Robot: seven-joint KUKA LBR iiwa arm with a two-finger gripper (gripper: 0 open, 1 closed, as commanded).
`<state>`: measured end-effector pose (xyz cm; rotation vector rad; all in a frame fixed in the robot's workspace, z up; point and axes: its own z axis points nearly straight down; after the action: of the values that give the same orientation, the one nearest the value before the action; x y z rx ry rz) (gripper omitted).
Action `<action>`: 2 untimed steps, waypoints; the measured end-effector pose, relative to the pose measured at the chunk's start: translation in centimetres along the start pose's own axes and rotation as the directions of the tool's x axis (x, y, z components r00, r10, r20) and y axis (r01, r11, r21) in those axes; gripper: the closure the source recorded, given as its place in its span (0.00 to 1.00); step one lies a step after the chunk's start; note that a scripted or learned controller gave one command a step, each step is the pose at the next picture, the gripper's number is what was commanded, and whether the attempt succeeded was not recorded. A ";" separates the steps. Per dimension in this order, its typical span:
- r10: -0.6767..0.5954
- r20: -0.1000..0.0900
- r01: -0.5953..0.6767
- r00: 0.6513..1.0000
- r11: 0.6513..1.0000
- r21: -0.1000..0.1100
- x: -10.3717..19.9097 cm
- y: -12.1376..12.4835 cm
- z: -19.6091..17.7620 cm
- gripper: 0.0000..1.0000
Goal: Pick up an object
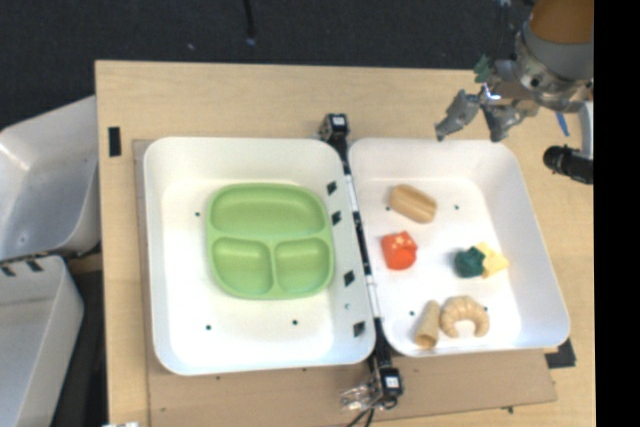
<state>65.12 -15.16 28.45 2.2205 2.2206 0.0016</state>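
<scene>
now hovering over the right bin [520, 177] far rim, gripper [478, 120] fingers spread apart, clamped on nothing. risky from here: croissant [465, 315] and cone [428, 324] touching at the near edge, green-yellow toy [479, 261] close by, easy to nudge or double-grab. bread roll [412, 203] and red piece [399, 250] lying freer. wrist angled down-left, orange band up top.

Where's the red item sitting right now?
The red item lies in the right bin, left of centre near the divider between the bins. The tan roll is just above it and the green-and-yellow piece lies to its right.
</scene>
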 end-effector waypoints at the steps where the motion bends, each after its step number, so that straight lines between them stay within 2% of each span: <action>1: -0.001 0.002 0.001 1.000 1.000 0.003 0.4 -0.1 4.4 0.00; 2: -0.004 0.002 0.004 1.000 1.000 0.003 0.8 0.6 9.0 0.00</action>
<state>65.75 -14.34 19.41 2.2167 2.2253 -0.0041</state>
